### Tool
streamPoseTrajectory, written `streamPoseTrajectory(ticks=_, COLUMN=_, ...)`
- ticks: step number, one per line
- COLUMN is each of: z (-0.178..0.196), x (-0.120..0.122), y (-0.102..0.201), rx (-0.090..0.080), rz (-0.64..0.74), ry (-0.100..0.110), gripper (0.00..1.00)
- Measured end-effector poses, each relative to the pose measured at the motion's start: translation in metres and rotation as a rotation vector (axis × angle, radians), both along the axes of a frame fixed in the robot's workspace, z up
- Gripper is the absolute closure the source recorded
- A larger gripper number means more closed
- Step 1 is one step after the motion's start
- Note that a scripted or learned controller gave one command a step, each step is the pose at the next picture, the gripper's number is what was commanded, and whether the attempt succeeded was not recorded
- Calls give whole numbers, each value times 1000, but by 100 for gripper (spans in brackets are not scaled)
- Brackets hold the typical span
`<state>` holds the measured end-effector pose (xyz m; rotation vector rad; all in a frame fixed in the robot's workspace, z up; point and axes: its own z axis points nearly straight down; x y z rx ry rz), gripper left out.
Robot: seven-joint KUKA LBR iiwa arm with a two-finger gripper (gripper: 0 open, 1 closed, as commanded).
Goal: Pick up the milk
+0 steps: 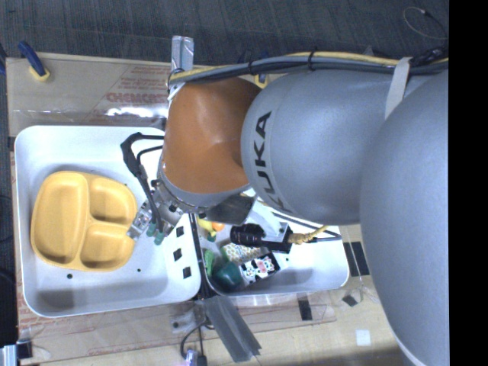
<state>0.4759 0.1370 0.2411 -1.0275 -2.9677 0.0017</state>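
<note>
The milk (260, 267), a small carton patched in black and white, lies in the right bin (329, 279), in its near left part and not far from the wall that it shares with the other bin. It appears to lie on its side and somewhat askew, though it is too small to tell which face is up. Just to its left sits a dark green rounded thing (224, 274), close enough that the two seem to touch. A little farther back is a pale speckled piece (241, 251), and beyond that, near the dividing wall, a small orange and yellow thing (217, 226). The grey arm (328, 151) with its orange band (204, 139) reaches in from the right and covers most of the right bin's far side. The gripper (150, 226) is well apart from the milk, over the left bin (91, 133), just beside the right edge of a yellow divided plate (76, 219) that takes up the left half of that bin. Whether the gripper is released or clenched cannot be told from this angle. A few small black squares (180, 254) mark the left bin's floor near the gripper.
</note>
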Motion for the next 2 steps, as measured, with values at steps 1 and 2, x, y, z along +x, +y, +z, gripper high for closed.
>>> streamPoseTrajectory(ticks=1, z=-18, x=0, y=33, rx=-1, rz=-134, ry=4, gripper=100)
streamPoseTrajectory(ticks=2, z=-80, x=-1, y=63, rx=-4, rz=-581, ry=5, gripper=100)
